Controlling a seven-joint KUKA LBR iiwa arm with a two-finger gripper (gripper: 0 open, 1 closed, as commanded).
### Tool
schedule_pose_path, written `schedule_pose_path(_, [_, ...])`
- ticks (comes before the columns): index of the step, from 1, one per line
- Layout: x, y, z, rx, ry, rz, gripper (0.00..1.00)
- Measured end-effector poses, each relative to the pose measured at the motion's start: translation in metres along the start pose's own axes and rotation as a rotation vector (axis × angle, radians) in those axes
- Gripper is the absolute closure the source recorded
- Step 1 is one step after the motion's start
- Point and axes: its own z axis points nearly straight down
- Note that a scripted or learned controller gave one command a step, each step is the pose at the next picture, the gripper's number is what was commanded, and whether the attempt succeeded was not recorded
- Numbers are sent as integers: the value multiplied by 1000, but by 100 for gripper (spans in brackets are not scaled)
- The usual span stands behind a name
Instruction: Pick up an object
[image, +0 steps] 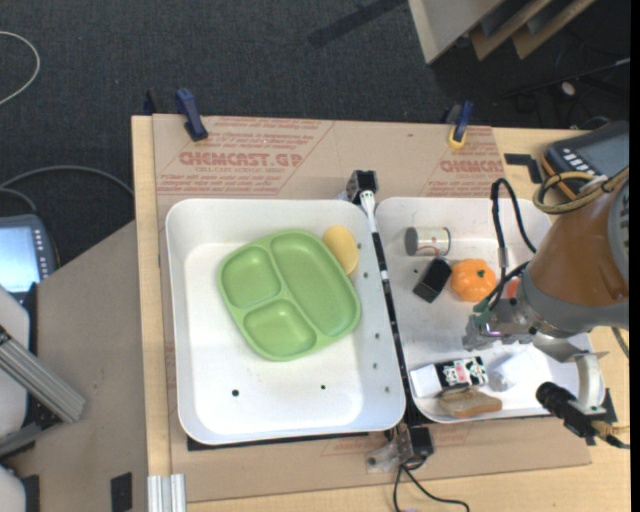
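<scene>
Hanging low over the right-hand white bin (520, 225), the gripper (490, 328) sits at the end of the grey arm with its orange band (585, 265). Whether it has closed on anything I cannot tell; the wrist hides that part from above, and nothing can be seen held.

Just above it, nearly touching in this view, lies a small orange pumpkin-shaped toy (470, 279), the closest candidate for picking. A black block (432, 280) rests beside the pumpkin to its left, and a short metallic cylinder (428, 240) lies on its side further up. Below the gripper, near the bin's front wall, sit a small white printed packet (455, 374) and a flat brown biscuit-like piece (470, 403), close together.

Across the divider, the left white bin (200, 390) holds a green three-compartment plastic tray (288, 293) with a pale yellow rounded object (342, 246) touching its upper right edge.

My judgement is that the main risk is a miss. The pumpkin is round and could roll aside if a finger lands on its shoulder instead of straddling it. Crowding is another hazard: the black block sits close enough to be nudged or caught alongside. A descent aimed between pumpkin and packet would probably close on bare bin floor.
</scene>
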Motion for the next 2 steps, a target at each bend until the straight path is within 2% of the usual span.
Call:
schedule_pose_path(1, [80,-1,-63,5,4,-7,100])
schedule_pose_path(2, [126,2,-219,-7,6,-11,100])
